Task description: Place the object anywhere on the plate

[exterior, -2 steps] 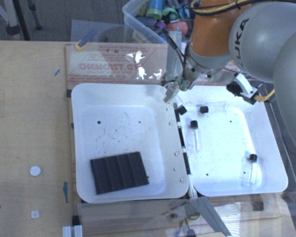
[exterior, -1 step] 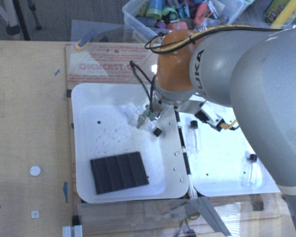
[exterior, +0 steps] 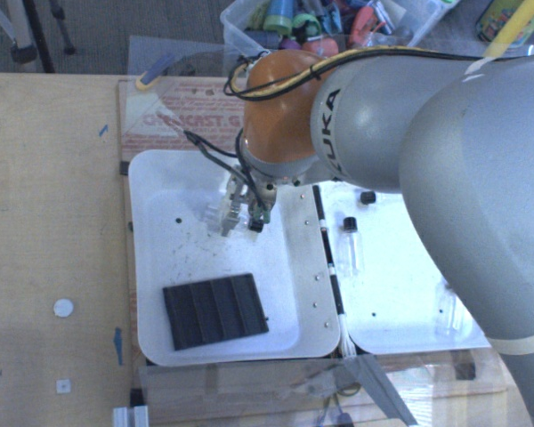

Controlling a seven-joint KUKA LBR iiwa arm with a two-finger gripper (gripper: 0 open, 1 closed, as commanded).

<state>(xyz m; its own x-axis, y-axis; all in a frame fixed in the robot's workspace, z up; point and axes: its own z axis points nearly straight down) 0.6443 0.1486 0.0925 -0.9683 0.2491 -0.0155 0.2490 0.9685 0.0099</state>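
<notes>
So the gripper [exterior: 239, 218] is hanging over the upper middle of the left bin [exterior: 151, 238] with its jaws spread apart and nothing between them, just white bin floor showing in the gap. Right above it is the orange band [exterior: 280, 109], and the grey arm [exterior: 427, 140] has "KUKA" printed down it in black. Lower in that same bin, toward the bottom of the frame, lies the dark ribbed plate [exterior: 215, 310], flat and well apart from the gripper. The task object looks to be the small clear vial [exterior: 349, 238] with a black cap, lying in the right bin [exterior: 383, 318] near its left wall, with a little black piece [exterior: 367, 197] above it. Behind the bins there's a board [exterior: 173, 118] with red lettering, too blurry for me to read. Everything sits on a tan wooden bench [exterior: 44, 194], with a small white disc [exterior: 63, 308] at lower left. Up top there's grey carpet and a clear tub [exterior: 249, 20] full of colourful toys.
</notes>
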